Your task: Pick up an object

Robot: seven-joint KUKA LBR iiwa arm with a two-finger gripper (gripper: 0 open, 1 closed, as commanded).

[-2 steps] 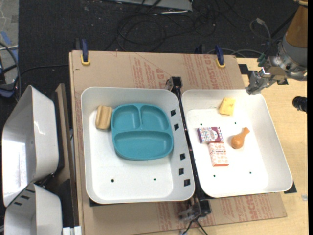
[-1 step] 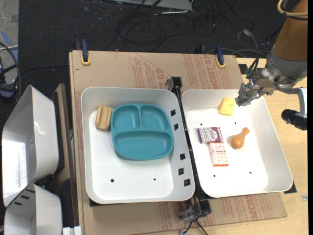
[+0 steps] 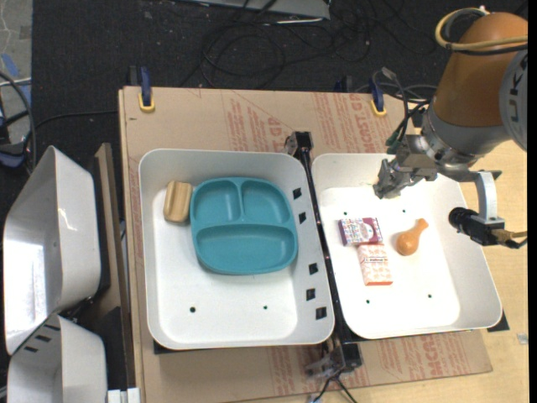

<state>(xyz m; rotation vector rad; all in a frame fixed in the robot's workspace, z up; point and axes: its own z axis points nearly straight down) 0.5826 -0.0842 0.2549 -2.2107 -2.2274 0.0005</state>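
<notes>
The right bin [image 3: 436, 309] holds three small things: a purple and white packet [image 3: 359, 229], a red and white box [image 3: 375, 265] just below it, and a tan drumstick-shaped toy [image 3: 410, 238] to their right. My gripper [image 3: 391, 183] hangs over the bin's far left part, above and a little right of the purple packet, apart from all three. I see nothing held in it. The left bin [image 3: 168, 309] holds a teal divided plate [image 3: 243, 225] and a tan bread-like block [image 3: 177, 201] at the plate's left.
The arm's orange band [image 3: 487, 57] and grey wrist come in from the upper right. A black and white fitting [image 3: 478, 217] sits at the right bin's right rim. White tubs [image 3: 46, 233] stand left of the bench. Cables lie on the dark floor behind.
</notes>
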